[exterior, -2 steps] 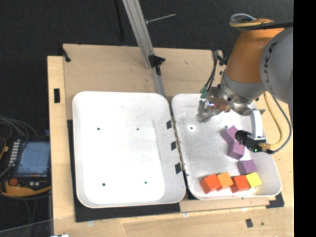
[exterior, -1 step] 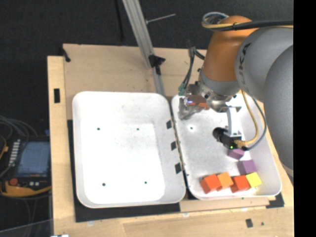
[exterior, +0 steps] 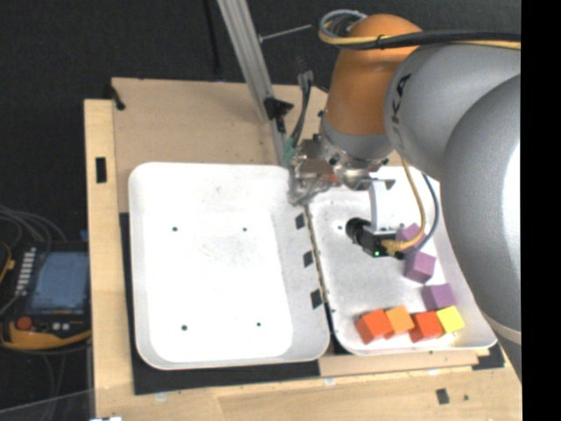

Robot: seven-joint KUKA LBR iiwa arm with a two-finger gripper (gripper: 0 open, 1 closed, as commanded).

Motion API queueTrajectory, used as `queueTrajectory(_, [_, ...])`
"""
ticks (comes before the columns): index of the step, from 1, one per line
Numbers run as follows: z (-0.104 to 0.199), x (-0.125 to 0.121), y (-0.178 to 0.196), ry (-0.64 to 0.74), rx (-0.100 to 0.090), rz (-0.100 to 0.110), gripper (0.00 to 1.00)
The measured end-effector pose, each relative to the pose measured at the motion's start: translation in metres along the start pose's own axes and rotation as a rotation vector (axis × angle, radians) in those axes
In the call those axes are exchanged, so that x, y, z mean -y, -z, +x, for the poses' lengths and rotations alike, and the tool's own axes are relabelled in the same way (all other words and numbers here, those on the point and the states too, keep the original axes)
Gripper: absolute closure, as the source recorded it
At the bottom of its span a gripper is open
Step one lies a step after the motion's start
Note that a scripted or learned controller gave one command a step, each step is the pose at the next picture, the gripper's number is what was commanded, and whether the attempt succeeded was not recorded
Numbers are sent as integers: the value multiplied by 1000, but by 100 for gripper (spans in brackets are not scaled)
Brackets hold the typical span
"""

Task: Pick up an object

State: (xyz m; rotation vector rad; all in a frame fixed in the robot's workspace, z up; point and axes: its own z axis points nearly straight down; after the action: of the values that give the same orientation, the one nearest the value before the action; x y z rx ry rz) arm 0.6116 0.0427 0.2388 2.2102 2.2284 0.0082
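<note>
**Blocks lie in one bin, hand sits by the rim**

Blocks of many colours lie in the right-hand white bin (exterior: 346, 279), and you can count seven of them. Four stand in a row along its near edge: an orange block (exterior: 375, 325), a pale orange block (exterior: 400, 319), a red block (exterior: 427, 325) and a yellow block (exterior: 450, 319). Each one touches the next. Three purple ones go up the right side of that bin. The lowest purple block (exterior: 436, 295) is just above the yellow block. The middle purple block (exterior: 421, 266) is a little farther up. The top purple block (exterior: 409, 232) sits close under the arm.

The hand (exterior: 305, 178) is at the far left corner of this bin, right by the rim where the two bins meet. It is well apart from the row of four. You cannot tell if it is wide or narrow, or if it holds anything.

The grey arm (exterior: 465, 130), with its orange band (exterior: 364, 77), reaches in from the right and covers the far right part of the bin. The left-hand white bin (exterior: 210, 253) lies just beside the first one. Both bins rest on the pale wooden tabletop (exterior: 175, 121). A thin metal rail (exterior: 241, 42) leans in from the far side and ends near the hand. Off the tabletop, at the view's left, is a small box with a blue screen (exterior: 57, 283).
</note>
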Motion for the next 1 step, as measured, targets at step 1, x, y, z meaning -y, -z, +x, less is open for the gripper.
queueTrajectory(1, [56, -7, 7, 1, -1, 0, 100])
